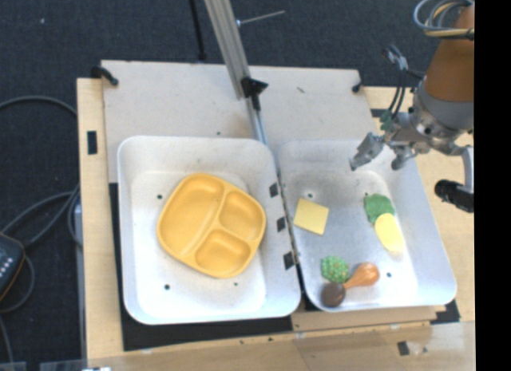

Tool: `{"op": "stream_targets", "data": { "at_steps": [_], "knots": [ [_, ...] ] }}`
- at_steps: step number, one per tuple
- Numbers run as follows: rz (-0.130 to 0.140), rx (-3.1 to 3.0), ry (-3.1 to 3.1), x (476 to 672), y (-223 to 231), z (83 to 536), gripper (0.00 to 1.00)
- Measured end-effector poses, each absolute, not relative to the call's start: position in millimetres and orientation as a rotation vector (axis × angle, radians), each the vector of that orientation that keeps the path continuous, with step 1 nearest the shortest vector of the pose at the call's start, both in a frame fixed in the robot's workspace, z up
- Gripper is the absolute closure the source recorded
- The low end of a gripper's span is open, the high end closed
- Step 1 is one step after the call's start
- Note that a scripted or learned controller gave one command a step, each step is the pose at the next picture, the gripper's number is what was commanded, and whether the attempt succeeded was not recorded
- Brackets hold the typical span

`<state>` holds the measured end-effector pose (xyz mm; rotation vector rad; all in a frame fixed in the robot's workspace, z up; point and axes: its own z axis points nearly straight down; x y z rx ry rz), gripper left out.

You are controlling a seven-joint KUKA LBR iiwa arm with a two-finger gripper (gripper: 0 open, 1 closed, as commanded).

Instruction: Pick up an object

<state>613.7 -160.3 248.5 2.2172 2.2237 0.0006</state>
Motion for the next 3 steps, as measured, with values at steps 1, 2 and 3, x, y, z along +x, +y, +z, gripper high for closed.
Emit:
{"op": "stream_targets", "data": {
  "at_steps": [1, 2, 3],
  "knots": [
    [0.0, 2.217, 2.224, 613.7, -160, 248, 0.0],
    [-0.006, 2.221, 2.224, 623.3, -162, 196, 0.0],
    [-0.007, 2.223, 2.223, 626.9, -169, 136, 0.0]
  ]
}}
